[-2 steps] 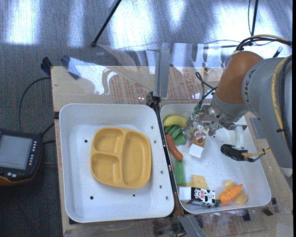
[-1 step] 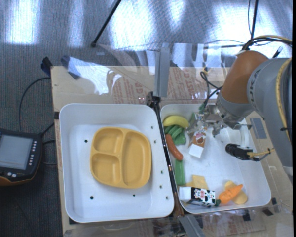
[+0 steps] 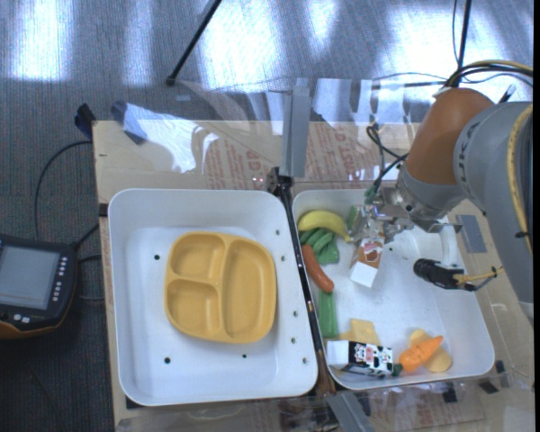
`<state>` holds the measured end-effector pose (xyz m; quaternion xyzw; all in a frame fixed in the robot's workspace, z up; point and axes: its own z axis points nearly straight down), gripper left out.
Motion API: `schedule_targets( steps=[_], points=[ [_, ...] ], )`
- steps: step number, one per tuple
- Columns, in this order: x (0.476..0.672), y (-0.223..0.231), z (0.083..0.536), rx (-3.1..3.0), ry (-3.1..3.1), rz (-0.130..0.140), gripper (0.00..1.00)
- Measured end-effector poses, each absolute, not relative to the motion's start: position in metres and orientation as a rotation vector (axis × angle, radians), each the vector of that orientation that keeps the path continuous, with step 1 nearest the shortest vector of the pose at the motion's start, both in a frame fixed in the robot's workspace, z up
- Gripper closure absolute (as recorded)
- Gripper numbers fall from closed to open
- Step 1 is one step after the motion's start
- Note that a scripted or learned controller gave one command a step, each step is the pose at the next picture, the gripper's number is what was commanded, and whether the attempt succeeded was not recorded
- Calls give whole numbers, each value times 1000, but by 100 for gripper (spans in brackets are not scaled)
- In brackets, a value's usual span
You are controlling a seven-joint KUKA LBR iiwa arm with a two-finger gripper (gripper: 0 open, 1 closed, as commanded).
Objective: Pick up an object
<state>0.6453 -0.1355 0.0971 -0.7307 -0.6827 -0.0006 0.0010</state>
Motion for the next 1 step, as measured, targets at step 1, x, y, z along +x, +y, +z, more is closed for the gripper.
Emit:
schedule_targets(
  steps=[1],
  points=[
    [647, -108, 203, -2209, -2241, -9, 100]
  ],
)
